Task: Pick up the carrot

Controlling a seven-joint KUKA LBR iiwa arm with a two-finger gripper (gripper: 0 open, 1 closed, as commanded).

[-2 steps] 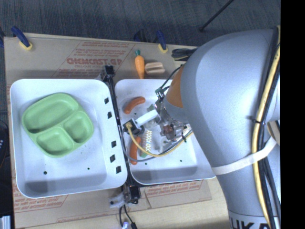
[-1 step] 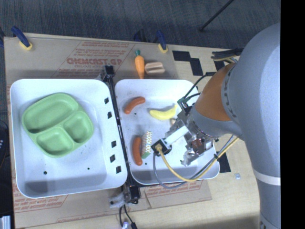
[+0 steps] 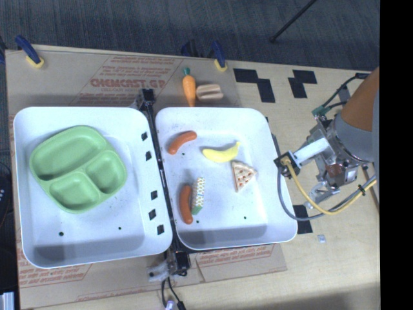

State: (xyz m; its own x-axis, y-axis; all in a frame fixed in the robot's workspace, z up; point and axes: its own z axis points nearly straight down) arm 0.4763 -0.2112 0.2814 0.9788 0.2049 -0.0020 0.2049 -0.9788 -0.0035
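At the far left, a blue clip point(image 3: 29, 51) sits on the top corner of the brown bench point(image 3: 116, 76). Below it is the left bin point(image 3: 84, 237). A green plate point(image 3: 77, 166) with three parts lies inside it, near the left wall.

Next comes the right bin point(image 3: 219, 228), touching the left one. Near its left side lies a red sausage point(image 3: 182, 141), tilted. Lower down is a second sausage point(image 3: 186, 203), lying up and down. A small pale corn cob point(image 3: 199, 194) lies just beside it.

The carrot point(image 3: 188, 88) is not in a bin. It lies on the bench just past the top edge of the right bin. It is orange, and its green top points away from the bin. A little brown bun point(image 3: 209, 93) sits just beside it on the right. Another blue clip point(image 3: 218, 54) is near them, at the bench's edge.

Back in the bin, a yellow banana point(image 3: 221, 152) lies in the middle. A pizza slice point(image 3: 242, 175) lies near it, lower and to the right.

At the far right is the gripper point(image 3: 332, 176). It is over the bench, outside the right bin, and well apart from the carrot. I cannot tell if it is wide or narrow.
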